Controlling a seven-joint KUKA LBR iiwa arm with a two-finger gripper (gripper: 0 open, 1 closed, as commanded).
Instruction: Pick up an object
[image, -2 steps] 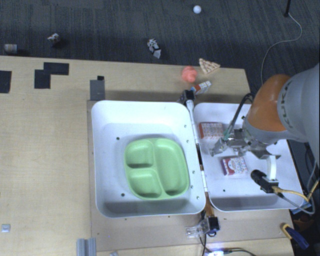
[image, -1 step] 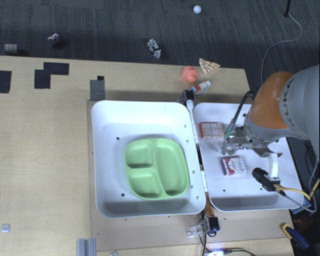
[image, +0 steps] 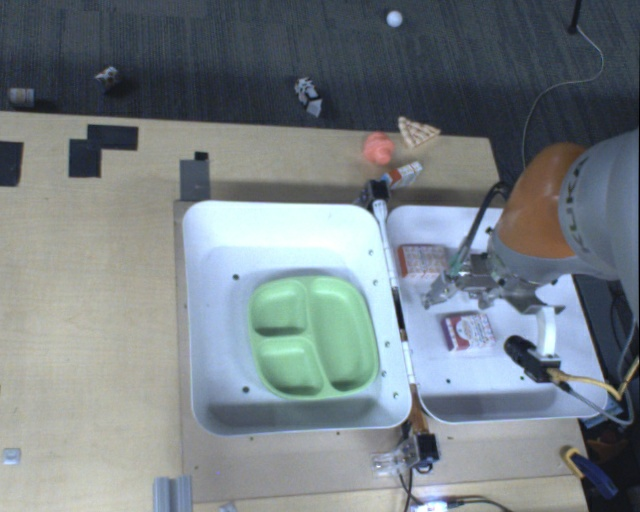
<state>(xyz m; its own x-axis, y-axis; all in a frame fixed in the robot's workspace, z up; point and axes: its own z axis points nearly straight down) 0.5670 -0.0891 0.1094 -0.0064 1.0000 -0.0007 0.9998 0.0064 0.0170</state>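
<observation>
In the right white bin lie two small flat packets. One red and white packet sits near the bin's middle. A paler packet rests by the bin's far left corner. My gripper hangs low over the bin between the two packets, just above and left of the red one. The grey arm with its orange band reaches in from the right and hides part of the bin's right side. Nothing visibly sits in the gripper.
The left white bin holds a green divided plate. Behind the bins on the bench lie a pink ball, a pizza-slice toy and a small tube. A black and yellow cable crosses the right bin's near corner.
</observation>
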